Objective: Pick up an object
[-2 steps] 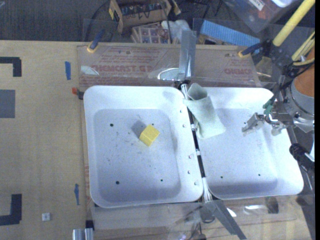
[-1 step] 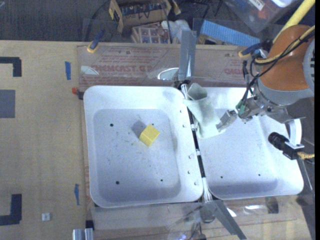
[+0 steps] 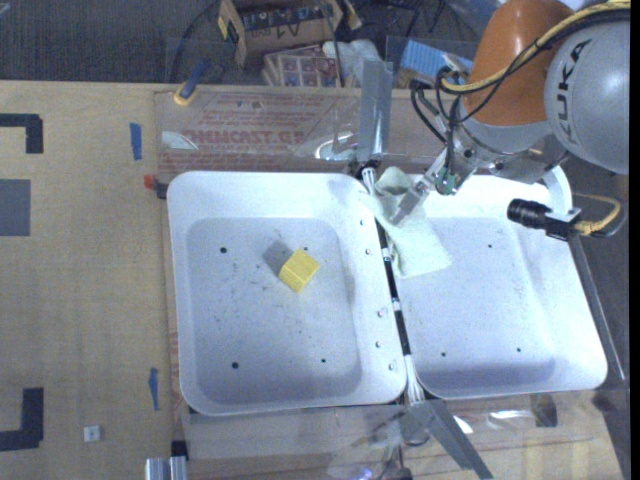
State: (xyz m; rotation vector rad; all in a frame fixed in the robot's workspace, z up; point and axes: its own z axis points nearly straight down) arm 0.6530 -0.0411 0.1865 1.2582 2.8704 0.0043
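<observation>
Here the grey arm (image 3: 590, 78) with its orange band reaches in from the right, and its claw (image 3: 408, 203) hangs low over the upper left corner of the right bin (image 3: 520, 358), close to the seam where the two bins meet. A pale, thin sheet-like thing (image 3: 420, 250) lies just under and beside the claw tips, against that bin's left wall; whether the claw touches it cannot be told, and whether the claw stands apart or together cannot be told either. The yellow block (image 3: 299, 270) rests on the floor of the left bin (image 3: 200, 368), a little above its middle, well apart from the claw. A small grey piece (image 3: 277, 256) sits touching the block's upper left side. Both bins sit side by side on the wooden bench (image 3: 80, 298).
</observation>
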